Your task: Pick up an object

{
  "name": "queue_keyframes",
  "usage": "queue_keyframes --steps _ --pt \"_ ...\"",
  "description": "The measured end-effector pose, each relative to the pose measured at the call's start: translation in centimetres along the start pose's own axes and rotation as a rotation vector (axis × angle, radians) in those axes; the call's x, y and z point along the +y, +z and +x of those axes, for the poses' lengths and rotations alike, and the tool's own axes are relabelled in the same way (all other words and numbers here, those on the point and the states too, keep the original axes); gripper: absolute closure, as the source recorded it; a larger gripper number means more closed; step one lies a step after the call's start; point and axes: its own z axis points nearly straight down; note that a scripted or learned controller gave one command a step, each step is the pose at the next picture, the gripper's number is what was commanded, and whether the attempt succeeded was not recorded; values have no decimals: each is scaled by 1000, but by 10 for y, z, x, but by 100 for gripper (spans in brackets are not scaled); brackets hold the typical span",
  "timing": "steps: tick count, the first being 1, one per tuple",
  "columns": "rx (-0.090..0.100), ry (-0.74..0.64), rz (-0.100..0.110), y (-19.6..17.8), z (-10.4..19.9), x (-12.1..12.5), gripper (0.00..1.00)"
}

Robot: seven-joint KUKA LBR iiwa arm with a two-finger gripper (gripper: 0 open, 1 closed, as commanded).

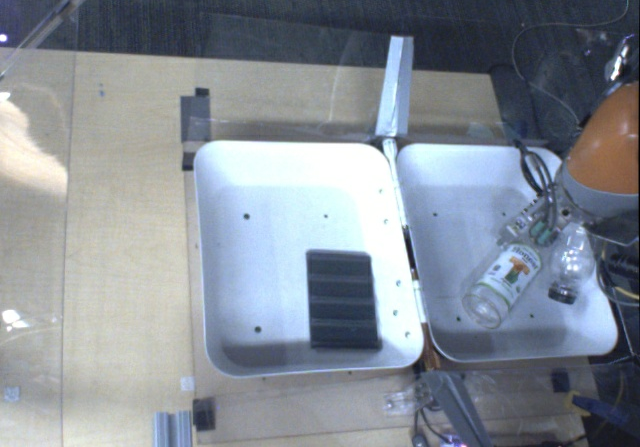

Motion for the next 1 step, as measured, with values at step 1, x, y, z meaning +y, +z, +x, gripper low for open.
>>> queue_keyframes --steps 1 --pt "0 0 1 0 0 -1 0"
